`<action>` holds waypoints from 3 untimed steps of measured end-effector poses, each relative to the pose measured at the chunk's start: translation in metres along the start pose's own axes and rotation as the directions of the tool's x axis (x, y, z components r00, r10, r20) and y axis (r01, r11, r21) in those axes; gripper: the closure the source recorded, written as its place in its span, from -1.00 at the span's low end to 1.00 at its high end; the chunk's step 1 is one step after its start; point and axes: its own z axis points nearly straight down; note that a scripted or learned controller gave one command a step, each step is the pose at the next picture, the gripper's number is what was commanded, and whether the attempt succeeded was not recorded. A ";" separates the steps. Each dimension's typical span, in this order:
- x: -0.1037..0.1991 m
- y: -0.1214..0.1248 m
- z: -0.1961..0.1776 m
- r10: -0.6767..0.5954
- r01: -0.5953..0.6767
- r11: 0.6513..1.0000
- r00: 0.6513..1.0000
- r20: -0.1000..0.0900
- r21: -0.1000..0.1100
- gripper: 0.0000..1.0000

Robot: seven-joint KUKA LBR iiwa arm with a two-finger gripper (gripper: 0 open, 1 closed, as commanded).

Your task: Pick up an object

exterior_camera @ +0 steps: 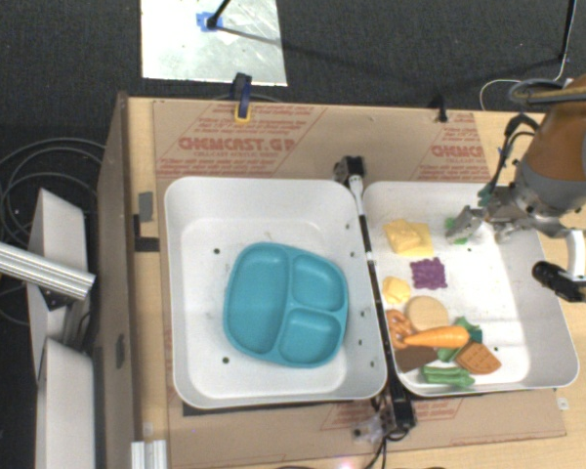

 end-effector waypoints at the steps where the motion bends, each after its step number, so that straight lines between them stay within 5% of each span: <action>1: 0.081 0.028 0.009 -0.010 0.010 1.000 1.000 -0.003 -0.002 -1.00; 2: 0.086 -0.039 0.031 0.002 -0.002 1.000 1.000 -0.001 0.009 -1.00; 3: 0.086 -0.035 0.018 0.000 0.000 1.000 1.000 0.000 -0.002 1.00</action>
